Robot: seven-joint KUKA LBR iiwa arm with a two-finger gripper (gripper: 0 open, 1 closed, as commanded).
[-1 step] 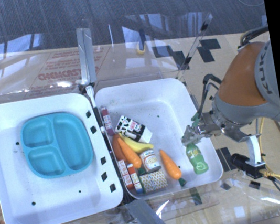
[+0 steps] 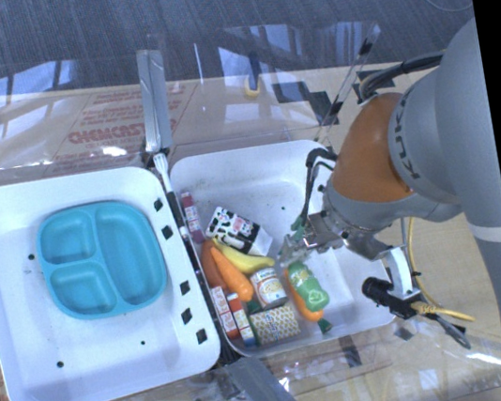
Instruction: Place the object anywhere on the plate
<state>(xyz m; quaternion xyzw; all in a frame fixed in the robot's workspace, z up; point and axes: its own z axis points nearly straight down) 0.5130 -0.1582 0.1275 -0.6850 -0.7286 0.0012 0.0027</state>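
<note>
Red lettering reading "CHEMCAST" runs across the clear sheet (image 2: 100, 125) behind the bins; other labels are too small to read.

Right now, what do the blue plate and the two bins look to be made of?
The blue plate looks like moulded plastic: one even turquoise colour, soft rounded dividers between three compartments, dull sheen. The left bin and right bin look like thin formed plastic too: uniform white, rounded corners, slight gloss. Coated metal can't be excluded.

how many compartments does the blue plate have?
3. The blue plate in the left bin has two smaller compartments on its left, one above the other, and one long one on its right.
</note>
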